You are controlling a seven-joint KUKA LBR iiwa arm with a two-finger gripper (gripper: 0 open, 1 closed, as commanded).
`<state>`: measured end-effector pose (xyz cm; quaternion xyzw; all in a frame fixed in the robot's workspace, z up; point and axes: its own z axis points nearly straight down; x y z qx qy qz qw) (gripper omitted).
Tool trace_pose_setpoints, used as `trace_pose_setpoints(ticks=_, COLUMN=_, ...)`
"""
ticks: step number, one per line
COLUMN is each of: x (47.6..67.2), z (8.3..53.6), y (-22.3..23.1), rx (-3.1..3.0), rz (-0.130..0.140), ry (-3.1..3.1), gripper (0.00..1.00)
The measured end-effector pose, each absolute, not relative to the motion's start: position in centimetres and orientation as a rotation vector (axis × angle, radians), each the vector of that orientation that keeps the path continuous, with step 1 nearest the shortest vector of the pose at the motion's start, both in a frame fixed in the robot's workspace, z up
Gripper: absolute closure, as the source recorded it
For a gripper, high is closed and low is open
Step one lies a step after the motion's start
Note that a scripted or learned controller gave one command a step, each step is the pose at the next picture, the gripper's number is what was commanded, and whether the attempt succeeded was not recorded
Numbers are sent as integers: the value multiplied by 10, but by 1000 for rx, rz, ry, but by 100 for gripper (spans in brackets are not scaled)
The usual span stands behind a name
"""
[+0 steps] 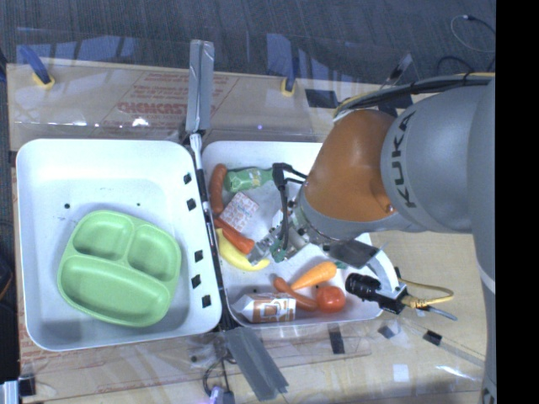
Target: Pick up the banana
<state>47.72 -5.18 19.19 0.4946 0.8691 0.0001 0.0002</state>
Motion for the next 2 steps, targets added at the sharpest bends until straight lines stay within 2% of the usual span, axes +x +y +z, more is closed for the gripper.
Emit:
trace_pose_setpoints(ticks=1, x=477, z=192, y=-52, rx=1554, rz=0, ry=2730, gripper=0)
trace_pose_setpoints(ticks=2, x=482, z=254, y=-109, rx=1890, rz=-1, ry=2509, gripper=0)
